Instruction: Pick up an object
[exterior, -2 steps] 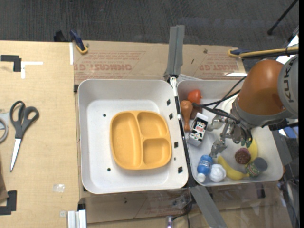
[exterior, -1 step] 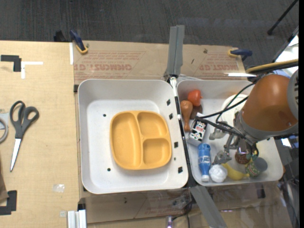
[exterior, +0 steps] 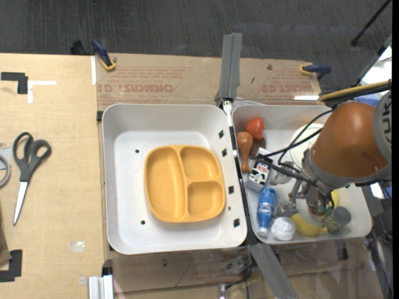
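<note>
Along the far left of the tabletop (exterior: 56, 185) a pair of scissors (exterior: 26, 167) with black handles is lying with its blades pointing toward the near edge, well apart from the bins, with bare cardboard-coloured surface stretching around it. Next, the left bin (exterior: 118, 185) is holding a yellow divided plate (exterior: 185, 183) sitting roughly at its middle, leaving a band of open white floor running all around the plate up to the bin's walls. Two blue clamps (exterior: 103, 55) are gripping the cardboard sheet behind the bins, one near each back corner. A grey divider bar (exterior: 230, 64) is standing between the bins at the back. The right bin (exterior: 355, 226) is crowded: a red tomato-like piece (exterior: 255, 127) is resting near its back-left corner, a brown bottle-shaped piece (exterior: 244, 143) is lying just beside the left wall, a small black-and-white printed box (exterior: 259, 172) is sitting below those, and a blue bottle (exterior: 266, 208) with a white round object (exterior: 283, 229) beside it is lying toward the near wall. A yellow banana (exterior: 307, 225) is lying next to the white object, close to the near edge. The end effector (exterior: 312, 201) is hanging low over the right half of this bin, just above the banana, under the orange wrist band (exterior: 349, 142); whether it is spread or pressed together cannot be told, since cables and the wrist are covering much of it. Little free floor is showing in this bin.
</note>
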Robot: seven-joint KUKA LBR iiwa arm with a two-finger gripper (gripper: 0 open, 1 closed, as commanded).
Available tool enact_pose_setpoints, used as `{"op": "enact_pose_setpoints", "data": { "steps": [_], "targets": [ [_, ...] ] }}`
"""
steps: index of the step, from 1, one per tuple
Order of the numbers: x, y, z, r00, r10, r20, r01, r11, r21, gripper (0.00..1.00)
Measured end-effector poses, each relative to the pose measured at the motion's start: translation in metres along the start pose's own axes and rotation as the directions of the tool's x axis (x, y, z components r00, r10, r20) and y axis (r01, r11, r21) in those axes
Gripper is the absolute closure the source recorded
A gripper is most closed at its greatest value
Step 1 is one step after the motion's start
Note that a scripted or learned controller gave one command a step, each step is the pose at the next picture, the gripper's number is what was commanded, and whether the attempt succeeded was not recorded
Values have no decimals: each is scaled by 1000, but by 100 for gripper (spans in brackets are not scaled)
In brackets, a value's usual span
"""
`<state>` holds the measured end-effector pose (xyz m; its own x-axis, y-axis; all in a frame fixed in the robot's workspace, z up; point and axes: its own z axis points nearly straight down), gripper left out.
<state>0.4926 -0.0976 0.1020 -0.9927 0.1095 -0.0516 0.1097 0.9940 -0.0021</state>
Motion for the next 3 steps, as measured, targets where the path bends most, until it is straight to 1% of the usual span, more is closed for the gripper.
{"op": "enact_pose_setpoints", "data": {
  "steps": [1, 2, 3],
  "targets": [
    [2, 1, 1, 1000, -7, -6, 7, 1000, 1, 0],
    [1, 4, 0, 998, -58, -3, 58, 998, 0, 0],
    [1, 4, 0, 998, -60, -3, 60, 998, 1, 0]
  ]
}}
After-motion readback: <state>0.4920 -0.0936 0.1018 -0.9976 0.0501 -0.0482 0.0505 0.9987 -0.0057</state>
